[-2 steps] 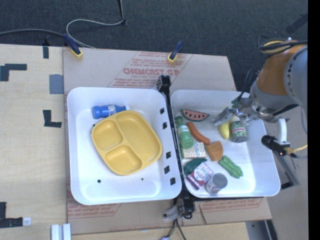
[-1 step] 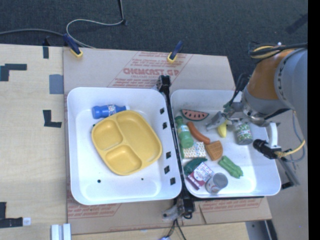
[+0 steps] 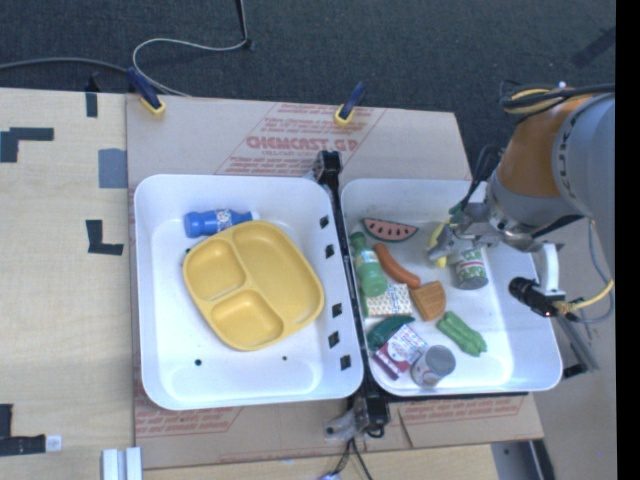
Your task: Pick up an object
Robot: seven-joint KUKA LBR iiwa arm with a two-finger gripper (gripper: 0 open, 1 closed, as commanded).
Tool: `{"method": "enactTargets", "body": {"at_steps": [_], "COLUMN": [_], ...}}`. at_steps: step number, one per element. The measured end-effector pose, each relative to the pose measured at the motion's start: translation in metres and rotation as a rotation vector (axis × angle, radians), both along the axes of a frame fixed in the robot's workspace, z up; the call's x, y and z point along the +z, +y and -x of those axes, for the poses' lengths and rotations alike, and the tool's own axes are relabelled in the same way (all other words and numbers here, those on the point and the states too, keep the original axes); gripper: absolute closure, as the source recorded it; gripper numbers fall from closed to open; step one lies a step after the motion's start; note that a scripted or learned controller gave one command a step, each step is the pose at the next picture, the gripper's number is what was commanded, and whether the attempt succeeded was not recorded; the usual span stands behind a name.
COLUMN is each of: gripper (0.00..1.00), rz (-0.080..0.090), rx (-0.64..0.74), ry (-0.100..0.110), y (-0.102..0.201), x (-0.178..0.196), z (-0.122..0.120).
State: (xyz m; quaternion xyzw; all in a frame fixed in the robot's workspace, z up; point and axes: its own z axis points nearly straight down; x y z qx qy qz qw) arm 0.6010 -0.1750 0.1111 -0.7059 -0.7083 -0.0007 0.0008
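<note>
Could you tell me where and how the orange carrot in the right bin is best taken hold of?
Probably at the middle of the carrot, from above, closing across its narrow width. It lies flat and slanted; the green bottle crowds its left side, so the fingers need care there.

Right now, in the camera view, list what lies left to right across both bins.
Blue bottle → yellow divided plate → green bottle → orange carrot → green pepper → small can beside the claw.
</note>
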Motion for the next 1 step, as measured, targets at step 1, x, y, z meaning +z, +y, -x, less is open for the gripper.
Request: {"method": "enactTargets", "body": {"at_steps": [1], "gripper": [1.0], "rz": [0.001], "rx": [-0.001], "ry": [0.001], "y": [0.0451], "x": [0.0594], "z": [0.0638]}}
